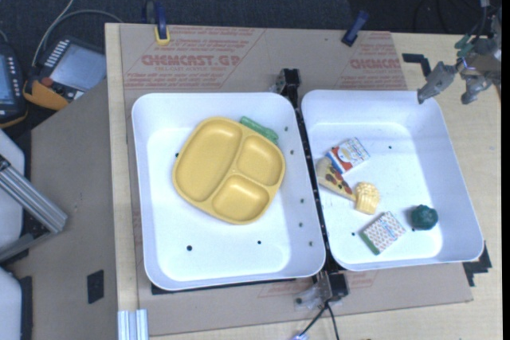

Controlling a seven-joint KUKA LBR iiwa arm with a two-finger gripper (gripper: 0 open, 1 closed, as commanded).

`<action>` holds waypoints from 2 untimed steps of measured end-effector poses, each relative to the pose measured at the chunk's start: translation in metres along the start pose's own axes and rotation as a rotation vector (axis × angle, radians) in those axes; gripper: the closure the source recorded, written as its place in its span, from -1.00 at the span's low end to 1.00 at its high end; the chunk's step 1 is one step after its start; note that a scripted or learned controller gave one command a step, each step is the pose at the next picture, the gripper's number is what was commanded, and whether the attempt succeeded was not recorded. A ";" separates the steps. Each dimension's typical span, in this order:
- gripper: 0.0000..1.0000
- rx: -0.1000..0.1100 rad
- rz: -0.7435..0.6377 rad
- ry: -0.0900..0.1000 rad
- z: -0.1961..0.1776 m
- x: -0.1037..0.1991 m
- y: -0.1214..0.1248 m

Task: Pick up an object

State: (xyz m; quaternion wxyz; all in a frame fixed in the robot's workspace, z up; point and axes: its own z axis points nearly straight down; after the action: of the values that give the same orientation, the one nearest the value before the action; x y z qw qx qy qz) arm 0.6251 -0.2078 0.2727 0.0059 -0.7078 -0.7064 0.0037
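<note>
Camera view: my gripper (452, 84) hangs over the right bin's (446, 171) far-right corner, fingers apart, nothing between them. Right bin holds a snack packet (348, 154), yellow corn toy (366, 197), patterned sponge (383, 232), green ball (423, 216). Left bin (159, 171) holds a yellow divided plate (229, 170).

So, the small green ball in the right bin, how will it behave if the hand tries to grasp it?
The green ball looks round, so it would probably roll away if nudged. It seems small and likely light. It lies close to the bin wall, which may stop it but leaves little room for the hand.
</note>
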 end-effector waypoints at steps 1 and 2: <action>-1.00 -0.009 -0.003 -0.002 -0.005 0.001 0.002; -1.00 -0.004 -0.002 -0.001 0.043 -0.004 0.007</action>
State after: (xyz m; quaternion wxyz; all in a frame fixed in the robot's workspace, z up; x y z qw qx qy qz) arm 0.6313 -0.2117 0.2301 0.0041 -0.7070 -0.7072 0.0026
